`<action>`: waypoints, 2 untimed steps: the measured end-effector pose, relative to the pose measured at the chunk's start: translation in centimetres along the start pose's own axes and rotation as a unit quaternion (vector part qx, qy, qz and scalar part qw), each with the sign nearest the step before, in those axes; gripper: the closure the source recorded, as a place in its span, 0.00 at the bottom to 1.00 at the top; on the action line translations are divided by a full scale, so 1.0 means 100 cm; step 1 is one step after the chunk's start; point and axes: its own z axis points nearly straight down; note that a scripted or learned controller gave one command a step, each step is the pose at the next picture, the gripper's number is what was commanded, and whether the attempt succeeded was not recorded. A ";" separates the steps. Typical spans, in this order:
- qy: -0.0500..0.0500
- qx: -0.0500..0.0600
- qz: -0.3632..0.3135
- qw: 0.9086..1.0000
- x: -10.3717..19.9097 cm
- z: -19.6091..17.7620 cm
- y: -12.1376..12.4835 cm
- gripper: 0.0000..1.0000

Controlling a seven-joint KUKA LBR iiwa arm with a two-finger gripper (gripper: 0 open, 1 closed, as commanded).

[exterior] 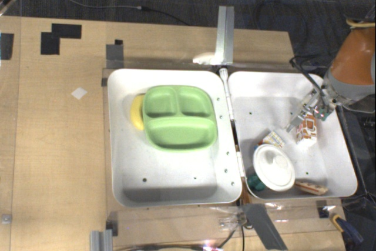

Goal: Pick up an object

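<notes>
Reach phase at the right-hand bin (pixel 252 88): the grey arm, its orange band (pixel 356 62) showing at the right edge of the frame, leans in from the right with its wrist angled down and to the left, carrying the tool (pixel 302 114) low over the upper right part of that bin. Metal fingers point toward the bin floor just above a small red-and-white packet (pixel 306 129), which lies right of centre in the bin and looks the likeliest target; whether the fingers touch it cannot be told from this slant, and how far apart they stand is not readable either, so no hold can be claimed. Other candidates sit lower in the same bin: a white round lid or bowl (pixel 274 166) toward the lower middle, a dark green item (pixel 255 184) tucked at its lower left, a small pale box (pixel 273 139) just above it, and a tan wooden piece (pixel 310 187) along the bottom wall. The left-hand bin (pixel 126 173) holds a green divided tray (pixel 178 116) with a yellow object (pixel 137 113) peeking out at its left side, well apart from the arm. Judged from this, the pick is at the approach or closing step; the next move calls for the fingers to settle squarely on either side of the packet, close firmly, then lift straight up clear of the bin wall on the wooden worktop (pixel 53 144).
</notes>
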 end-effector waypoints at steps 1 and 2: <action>-0.001 0.000 0.023 1.000 0.029 0.014 -0.025 0.00; -0.001 0.000 0.295 0.955 0.018 0.015 -0.015 0.00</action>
